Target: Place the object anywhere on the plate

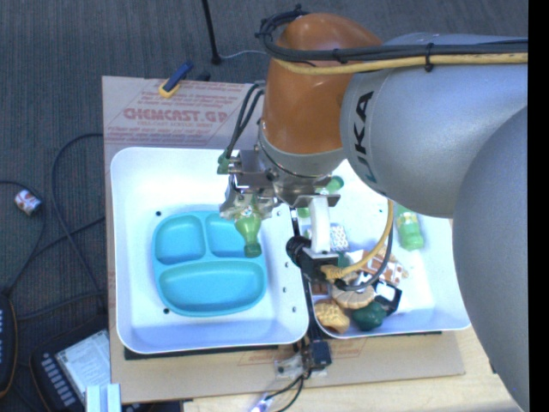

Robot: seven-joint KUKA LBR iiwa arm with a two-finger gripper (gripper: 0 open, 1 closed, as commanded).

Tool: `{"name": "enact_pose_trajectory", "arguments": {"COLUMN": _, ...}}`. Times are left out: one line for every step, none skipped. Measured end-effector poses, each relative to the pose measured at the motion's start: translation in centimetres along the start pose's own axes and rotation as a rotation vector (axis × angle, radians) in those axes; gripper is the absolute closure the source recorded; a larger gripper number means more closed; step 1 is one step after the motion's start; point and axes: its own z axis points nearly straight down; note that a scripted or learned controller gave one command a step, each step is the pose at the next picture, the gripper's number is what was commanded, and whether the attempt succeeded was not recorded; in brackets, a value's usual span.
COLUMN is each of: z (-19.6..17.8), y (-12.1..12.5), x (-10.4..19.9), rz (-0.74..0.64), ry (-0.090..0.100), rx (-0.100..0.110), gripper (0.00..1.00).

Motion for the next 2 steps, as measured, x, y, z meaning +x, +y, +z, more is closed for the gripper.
{"name": "enact_pose_trajectory", "arguments": {"z": 0.00, "y": 0.00, "x": -0.03, "rz": 0.000, "ry": -0.001, "rx": 0.000, "gripper": 0.00}}
{"name": "enact_pose_trajectory", "arguments": {"z": -0.93, "y": 0.01, "x": -0.02, "rz": -0.001, "ry": -0.002, "rx": 0.001, "gripper": 1.00}}
